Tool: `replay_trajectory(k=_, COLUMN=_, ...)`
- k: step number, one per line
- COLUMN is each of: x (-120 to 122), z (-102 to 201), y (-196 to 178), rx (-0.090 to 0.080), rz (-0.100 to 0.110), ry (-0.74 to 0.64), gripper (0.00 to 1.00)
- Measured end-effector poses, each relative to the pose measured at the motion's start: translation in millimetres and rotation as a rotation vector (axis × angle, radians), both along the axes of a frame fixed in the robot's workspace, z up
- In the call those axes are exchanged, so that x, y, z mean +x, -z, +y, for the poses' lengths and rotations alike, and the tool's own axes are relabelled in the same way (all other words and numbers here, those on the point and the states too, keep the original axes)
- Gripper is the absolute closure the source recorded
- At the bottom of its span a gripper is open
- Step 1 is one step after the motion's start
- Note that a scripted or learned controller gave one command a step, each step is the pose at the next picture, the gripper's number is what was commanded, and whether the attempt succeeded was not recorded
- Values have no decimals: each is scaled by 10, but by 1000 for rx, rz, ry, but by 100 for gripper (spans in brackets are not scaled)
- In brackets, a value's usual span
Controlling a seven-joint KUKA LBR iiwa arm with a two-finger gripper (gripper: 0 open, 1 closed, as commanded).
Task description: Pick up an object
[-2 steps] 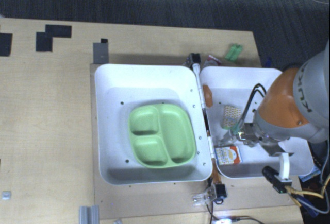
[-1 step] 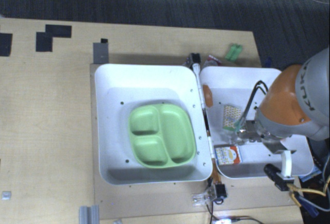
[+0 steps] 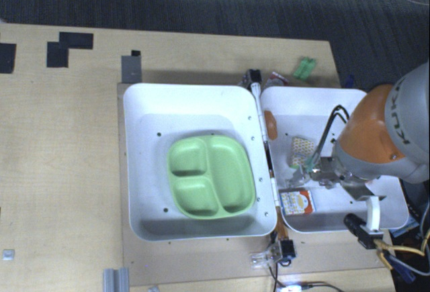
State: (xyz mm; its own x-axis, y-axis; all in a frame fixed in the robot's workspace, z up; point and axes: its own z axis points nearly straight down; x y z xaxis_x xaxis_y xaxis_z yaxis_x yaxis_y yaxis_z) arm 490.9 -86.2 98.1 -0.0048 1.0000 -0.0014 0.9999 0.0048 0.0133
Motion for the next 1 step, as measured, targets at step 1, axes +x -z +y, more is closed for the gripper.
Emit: replay_trajectory(k=1, x=-22, z=15, y=113, rx=-1, rz=6, ry=3, gripper=0)
